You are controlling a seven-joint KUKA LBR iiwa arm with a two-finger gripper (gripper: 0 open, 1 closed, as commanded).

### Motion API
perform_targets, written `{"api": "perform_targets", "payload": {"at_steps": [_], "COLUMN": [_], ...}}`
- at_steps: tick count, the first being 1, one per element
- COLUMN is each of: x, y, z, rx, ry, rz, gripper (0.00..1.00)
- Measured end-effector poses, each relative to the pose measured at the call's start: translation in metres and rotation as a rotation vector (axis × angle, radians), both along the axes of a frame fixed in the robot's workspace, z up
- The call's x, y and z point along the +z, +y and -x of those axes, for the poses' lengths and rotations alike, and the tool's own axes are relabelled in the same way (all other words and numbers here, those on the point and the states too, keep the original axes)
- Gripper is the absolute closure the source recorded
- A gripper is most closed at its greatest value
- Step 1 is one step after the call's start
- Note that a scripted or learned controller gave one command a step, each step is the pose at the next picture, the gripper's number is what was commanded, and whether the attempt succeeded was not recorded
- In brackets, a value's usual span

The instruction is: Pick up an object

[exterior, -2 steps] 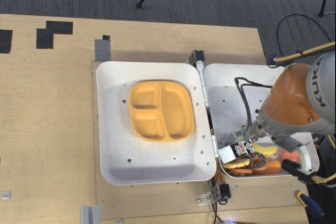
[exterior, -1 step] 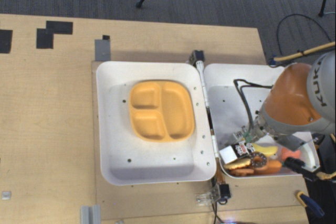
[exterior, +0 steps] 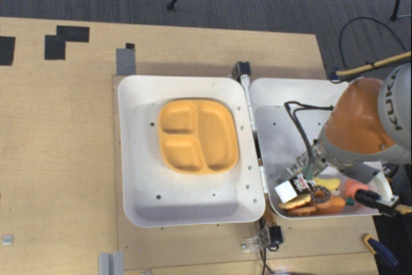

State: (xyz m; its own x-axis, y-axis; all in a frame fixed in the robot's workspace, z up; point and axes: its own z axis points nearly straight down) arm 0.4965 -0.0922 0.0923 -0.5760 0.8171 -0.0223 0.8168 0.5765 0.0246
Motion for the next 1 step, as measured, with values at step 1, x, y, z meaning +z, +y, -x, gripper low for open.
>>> {"api": "perform_targets", "payload": {"at_steps": [1], "x": [0.0954], "y": [-0.0197], "z": [-0.0633], "rx": [-0.062], "ry": [0.025], "rz": [-0.003], "gripper": [0.00]}}
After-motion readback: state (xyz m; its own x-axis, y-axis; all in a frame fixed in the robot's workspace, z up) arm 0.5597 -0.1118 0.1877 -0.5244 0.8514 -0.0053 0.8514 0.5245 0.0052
